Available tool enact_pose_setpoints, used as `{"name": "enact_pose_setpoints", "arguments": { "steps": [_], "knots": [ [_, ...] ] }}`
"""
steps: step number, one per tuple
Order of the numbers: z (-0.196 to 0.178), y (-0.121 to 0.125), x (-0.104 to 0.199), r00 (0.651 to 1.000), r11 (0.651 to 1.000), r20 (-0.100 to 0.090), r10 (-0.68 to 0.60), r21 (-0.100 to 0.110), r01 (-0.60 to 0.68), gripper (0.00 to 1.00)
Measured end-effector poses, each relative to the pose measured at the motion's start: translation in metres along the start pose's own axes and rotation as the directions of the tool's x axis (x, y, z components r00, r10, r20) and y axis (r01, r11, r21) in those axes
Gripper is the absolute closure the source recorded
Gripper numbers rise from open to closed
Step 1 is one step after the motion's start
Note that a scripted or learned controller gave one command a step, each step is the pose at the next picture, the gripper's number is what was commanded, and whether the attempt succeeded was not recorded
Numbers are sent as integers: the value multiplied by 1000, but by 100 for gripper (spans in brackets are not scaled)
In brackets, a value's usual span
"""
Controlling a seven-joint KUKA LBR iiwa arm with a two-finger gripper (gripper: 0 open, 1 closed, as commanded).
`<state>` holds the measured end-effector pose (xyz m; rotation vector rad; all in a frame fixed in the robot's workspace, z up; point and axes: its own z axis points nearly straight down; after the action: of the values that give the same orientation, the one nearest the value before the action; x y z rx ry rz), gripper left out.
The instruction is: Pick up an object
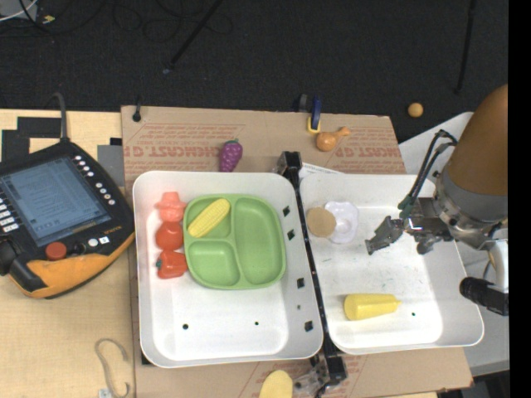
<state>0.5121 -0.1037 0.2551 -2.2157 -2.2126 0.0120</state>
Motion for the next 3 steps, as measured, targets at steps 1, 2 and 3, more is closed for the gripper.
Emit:
{"name": "enact_pose_setpoints", "arguments": {
  "steps": [1, 2, 3],
  "knots": [
    [-5, 2, 0, 1000, 1000, 2, -2, -11, 2, 0],
    [59, 4, 1, 1000, 1000, 0, -2, -5, 2, 0],
    [102, 4, 2, 1000, 1000, 0, -2, -5, 2, 0]
  ]
}}
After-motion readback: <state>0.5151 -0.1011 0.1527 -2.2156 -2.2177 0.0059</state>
